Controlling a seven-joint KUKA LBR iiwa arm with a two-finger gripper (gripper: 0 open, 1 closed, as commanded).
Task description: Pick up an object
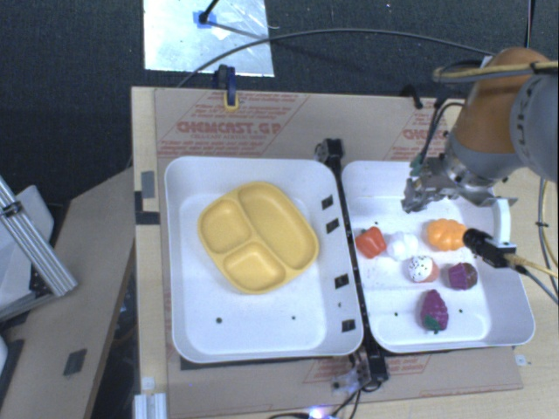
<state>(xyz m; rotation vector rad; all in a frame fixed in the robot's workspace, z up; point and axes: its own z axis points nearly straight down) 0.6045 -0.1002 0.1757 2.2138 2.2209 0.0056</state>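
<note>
Resting side by side on the bench (262,120) are two shallow white bins, touching along their inner walls. The left bin (188,321) holds one thing, a yellow divided plate (258,234) with three compartments, lying flat and turned at a slant near the bin's middle; nothing lies in any of its compartments.

The grey arm (493,120) reaches in from the right over the right bin (384,177). Its gripper (417,197) hangs above the bare upper part of that bin, apart from every item below; whether it is open or closed cannot be told, and nothing is seen in its grasp.

All the things to pick lie in the lower half of the right bin. The orange pumpkin-like piece (445,234) sits nearest the gripper, just below and to its right. A magenta piece with a green end (433,309) lies closest to the bin's front wall. A dark purple piece (461,276) sits between those two, toward the right. A red-orange piece (371,242) lies near the dividing wall, touching a small white lump (402,244). A speckled white ball (421,269) sits just below that lump.
</note>
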